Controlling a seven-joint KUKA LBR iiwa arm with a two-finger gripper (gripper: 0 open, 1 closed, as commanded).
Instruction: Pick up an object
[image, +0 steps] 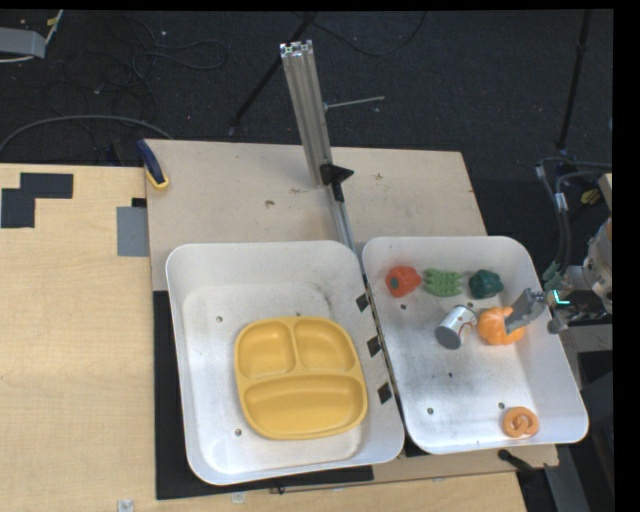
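Reaching in from the right over the right bin (560, 400), low at its right wall. Gripper (524, 308) sitting just beside the orange fruit (497, 326), maybe touching its upper right side; cannot tell whether clenched or released (too small and blurred to read). Not showing any object lifted or gripped. Probably lining up on the fruit as the pick, being the nearest thing to the wall the arm is crossing.

Lying close on the fruit's left: metal cup (455, 325), tipped on its side, near enough to be nudged during a grab. Strung along the bin's far side: red piece (402, 281), light green piece (441, 283), dark green piece (486, 283), all apart from the gripper. Resting alone in the near right corner: orange ring (519, 422), well clear.

Occupying the left bin (200, 300): yellow divided plate (299, 378), out of the way. Standing beyond the bins: aluminium post (308, 110), not blocking.
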